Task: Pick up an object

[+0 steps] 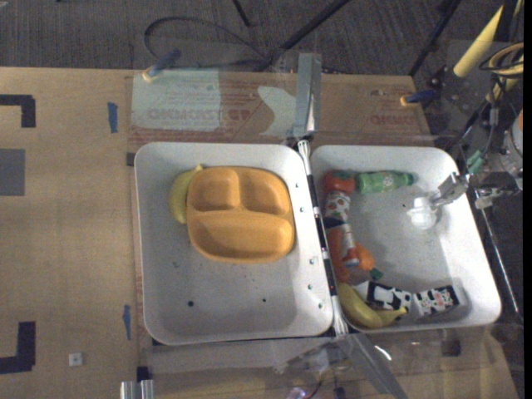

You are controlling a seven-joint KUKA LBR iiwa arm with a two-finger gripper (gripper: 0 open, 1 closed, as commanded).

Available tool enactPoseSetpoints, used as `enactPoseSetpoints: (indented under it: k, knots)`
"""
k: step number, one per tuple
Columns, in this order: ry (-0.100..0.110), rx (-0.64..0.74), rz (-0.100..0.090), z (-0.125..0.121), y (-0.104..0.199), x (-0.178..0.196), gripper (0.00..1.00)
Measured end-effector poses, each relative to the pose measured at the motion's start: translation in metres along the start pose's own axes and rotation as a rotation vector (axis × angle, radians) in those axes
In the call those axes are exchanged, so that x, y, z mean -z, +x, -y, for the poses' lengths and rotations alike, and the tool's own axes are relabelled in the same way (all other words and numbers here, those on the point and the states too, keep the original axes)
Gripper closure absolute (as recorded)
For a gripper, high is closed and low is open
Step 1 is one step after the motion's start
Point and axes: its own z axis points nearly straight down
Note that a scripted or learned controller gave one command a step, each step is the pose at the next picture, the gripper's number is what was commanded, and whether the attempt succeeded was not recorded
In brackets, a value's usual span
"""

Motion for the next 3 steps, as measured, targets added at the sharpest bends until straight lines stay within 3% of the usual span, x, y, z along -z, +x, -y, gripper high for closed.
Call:
enactPoseSetpoints:
  k: [1, 2, 3]
  knots:
    - [0.000, 0.205, -0.005, 0.024, 0.003, -0.124, 0.00]
    - [-0.004, 0.159, 0.002, -0.061, 0.020, -0.131, 0.00]
    - [0.009, 0.095, 0.001, -0.095, 0.032, -0.133, 0.00]
